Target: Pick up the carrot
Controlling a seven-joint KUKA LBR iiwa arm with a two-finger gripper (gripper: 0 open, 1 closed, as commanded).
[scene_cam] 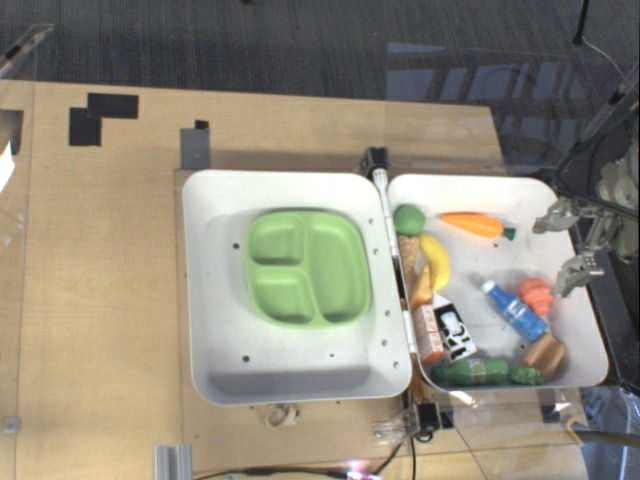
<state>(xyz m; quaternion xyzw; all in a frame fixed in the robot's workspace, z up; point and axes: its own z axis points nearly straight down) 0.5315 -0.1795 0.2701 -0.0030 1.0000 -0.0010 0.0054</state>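
One carrot lies on its side near the far wall of the right bin, orange with a dark green stub at its right end, touching nothing. Left of it sit one green ball and one yellow banana. Nearer the front lie one blue bottle, one orange-red piece, one brown piece, one dark green vegetable and one black-and-white printed box; its writing is too small to read. One gripper hovers at the bin's right rim, fingers spread and holding nothing. One green divided plate, with three compartments, rests in the left bin.
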